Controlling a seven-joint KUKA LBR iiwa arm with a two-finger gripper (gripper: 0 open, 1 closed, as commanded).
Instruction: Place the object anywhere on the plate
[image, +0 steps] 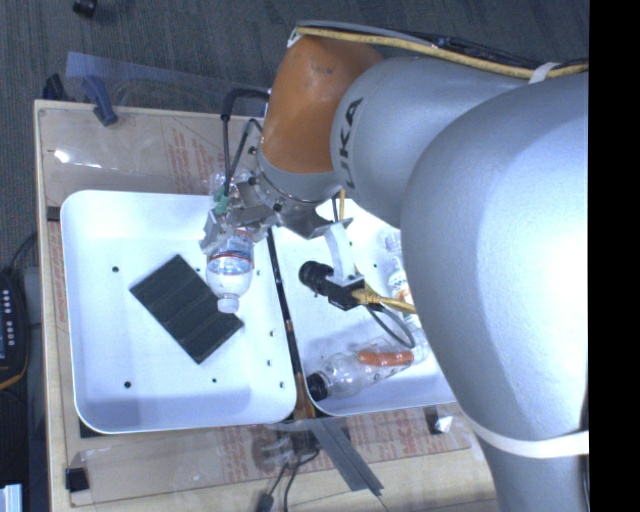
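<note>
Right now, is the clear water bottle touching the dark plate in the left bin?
Cannot tell. In the camera view the water bottle hangs under the gripper, its cap end meeting the dark plate edge, but overlap or contact isn't plain.

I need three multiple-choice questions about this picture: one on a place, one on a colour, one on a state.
1. Where is the dark plate?
A. left bin
B. right bin
C. floor

2. What colour is the band above the arm's wrist?
A. blue
B. orange
C. green

3. How is the clear bottle under the tool oriented?
A. cap toward the plate
B. cap toward the arm
C. crushed flat

Key: 1 A, it lies on the left bin floor; 2 B, plainly orange; 3 A, its cap end touches the plate's edge.
</note>
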